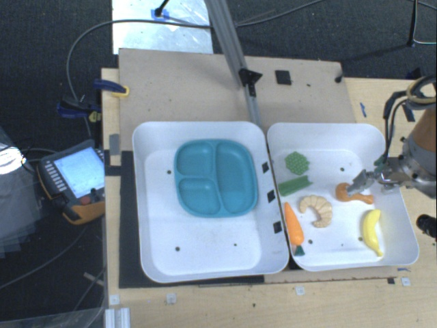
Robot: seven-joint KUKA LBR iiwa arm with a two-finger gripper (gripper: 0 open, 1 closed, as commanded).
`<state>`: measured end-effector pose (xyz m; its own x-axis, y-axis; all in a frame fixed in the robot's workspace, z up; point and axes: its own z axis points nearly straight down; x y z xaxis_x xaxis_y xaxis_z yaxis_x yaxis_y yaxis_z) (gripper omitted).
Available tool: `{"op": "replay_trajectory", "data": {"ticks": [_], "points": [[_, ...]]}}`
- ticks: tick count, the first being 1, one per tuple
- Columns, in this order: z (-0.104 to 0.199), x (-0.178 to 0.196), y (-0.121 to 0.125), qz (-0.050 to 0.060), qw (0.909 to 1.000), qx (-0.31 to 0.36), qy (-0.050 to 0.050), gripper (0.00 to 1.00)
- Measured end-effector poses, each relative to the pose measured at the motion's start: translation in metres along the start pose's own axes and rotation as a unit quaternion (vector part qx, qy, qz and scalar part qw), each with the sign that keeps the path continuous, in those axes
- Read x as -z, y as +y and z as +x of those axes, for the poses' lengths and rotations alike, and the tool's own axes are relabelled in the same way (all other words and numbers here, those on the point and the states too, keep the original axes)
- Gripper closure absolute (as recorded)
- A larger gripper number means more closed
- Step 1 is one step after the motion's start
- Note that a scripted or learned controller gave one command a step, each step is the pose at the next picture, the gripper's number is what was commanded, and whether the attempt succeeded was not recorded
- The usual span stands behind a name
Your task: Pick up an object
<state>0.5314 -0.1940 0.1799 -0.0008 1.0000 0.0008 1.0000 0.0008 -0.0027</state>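
My gripper (pixel 361 182) reaches in from the right, low over the right bin (pixel 341 141). Its tip is right above an orange toy piece (pixel 350 195) that lies near the bin's right side. A yellow banana (pixel 371 231) lies just below that, towards the front right corner. Left of the orange piece is a tan croissant (pixel 317 209). An orange carrot (pixel 293 224) lies along the bin's left wall. A round green vegetable (pixel 296 161) and a long green one (pixel 295 185) sit further back on the left.
The left bin (pixel 157 203) holds a blue divided plate (pixel 216 178). A grey pole (pixel 229 33) slants down to the bins' back edge. A handheld pendant (pixel 72 180) and cables lie off the bench to the left.
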Motion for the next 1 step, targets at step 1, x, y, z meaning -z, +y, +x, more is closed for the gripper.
{"op": "replay_trajectory", "data": {"ticks": [1], "points": [[-0.0021,-0.0491,-0.0097,0.0,1.0,0.0,0.0,0.0]]}}
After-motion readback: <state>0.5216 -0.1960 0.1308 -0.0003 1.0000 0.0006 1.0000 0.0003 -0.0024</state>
